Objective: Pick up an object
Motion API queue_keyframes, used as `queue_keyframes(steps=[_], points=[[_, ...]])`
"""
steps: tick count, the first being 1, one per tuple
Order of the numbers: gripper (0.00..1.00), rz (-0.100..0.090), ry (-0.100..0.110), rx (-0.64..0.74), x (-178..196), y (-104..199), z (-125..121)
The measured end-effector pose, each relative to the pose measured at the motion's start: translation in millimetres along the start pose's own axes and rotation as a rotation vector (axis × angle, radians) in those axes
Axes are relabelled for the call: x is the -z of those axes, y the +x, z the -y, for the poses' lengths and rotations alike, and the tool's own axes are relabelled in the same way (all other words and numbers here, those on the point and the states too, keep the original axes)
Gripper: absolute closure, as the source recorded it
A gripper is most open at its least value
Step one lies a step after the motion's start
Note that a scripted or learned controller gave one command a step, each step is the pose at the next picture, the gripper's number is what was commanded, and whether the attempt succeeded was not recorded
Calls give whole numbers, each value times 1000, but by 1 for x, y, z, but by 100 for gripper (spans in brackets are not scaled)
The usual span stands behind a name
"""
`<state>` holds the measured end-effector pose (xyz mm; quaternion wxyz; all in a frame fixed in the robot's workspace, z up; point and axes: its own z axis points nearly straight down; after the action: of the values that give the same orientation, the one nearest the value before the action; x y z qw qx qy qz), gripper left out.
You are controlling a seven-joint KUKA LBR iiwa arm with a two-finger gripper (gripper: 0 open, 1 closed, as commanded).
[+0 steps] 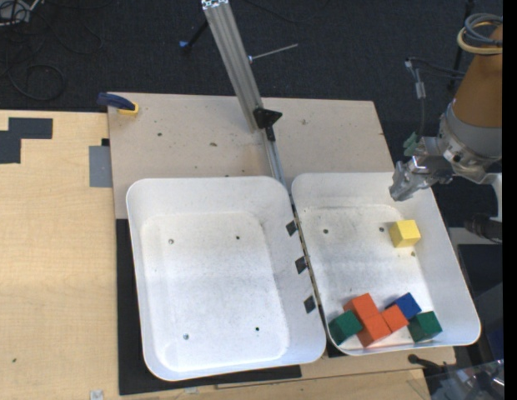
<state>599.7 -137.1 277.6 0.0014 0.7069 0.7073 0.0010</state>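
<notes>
- A slanted aluminium bar (238,63) is rising from the bench's far side.
- A blue-and-yellow item (118,102), possibly a clamp, is sitting at the board's far left corner.
- Cables (25,7) are lying on the dark floor.

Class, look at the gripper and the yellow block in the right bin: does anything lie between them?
Nothing visible does. The gripper hangs at the right bin's far edge, with bare floor down to the yellow block.

Arm (479,98) enters at 3 o'clock of the view, orange band uppermost, grey wrist below it. Wrist angled down toward 8 o'clock. Hand (403,186) sits at the arm's lower-left end, metallic, pointing down. Nothing visible between its tips.
</notes>
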Motion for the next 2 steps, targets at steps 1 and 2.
queue_keyframes(steps=[1, 2], points=[[100, -3, 7, 3, 2, 50, 15], [100, -3, 8, 4, -3, 109, 21]])
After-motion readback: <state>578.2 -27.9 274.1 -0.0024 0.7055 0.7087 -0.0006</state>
